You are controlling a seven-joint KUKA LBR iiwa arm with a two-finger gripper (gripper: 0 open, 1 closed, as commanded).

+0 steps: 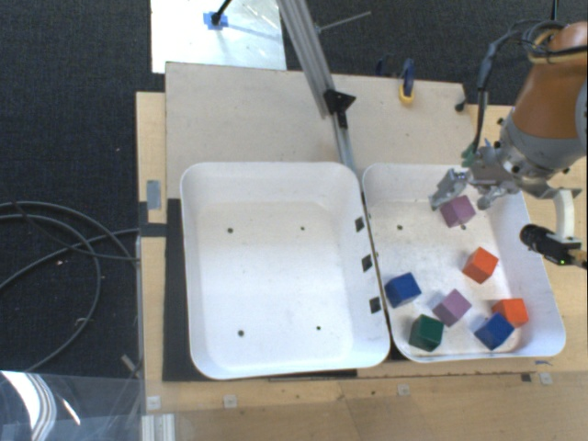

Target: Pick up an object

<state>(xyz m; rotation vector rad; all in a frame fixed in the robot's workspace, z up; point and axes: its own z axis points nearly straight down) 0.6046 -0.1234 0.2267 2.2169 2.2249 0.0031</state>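
My gripper (466, 200) hangs over the upper part of the right bin (404, 200), below the orange-banded wrist at the right. A purple block (457, 212) sits between its two grey fingers (446, 189), which close on its sides. Lower in the same bin lie loose blocks: an orange one (480, 265), a blue one (402, 289), a second purple one (452, 307), a green one (425, 333), another blue one (493, 331) and another orange one (513, 311).
The left bin (197, 246) stands beside the right one, the two meeting at a shared rim (366, 246). A slanted metal pole (312, 53) crosses the back of the bench. Cables (55, 246) lie on the floor at the left.
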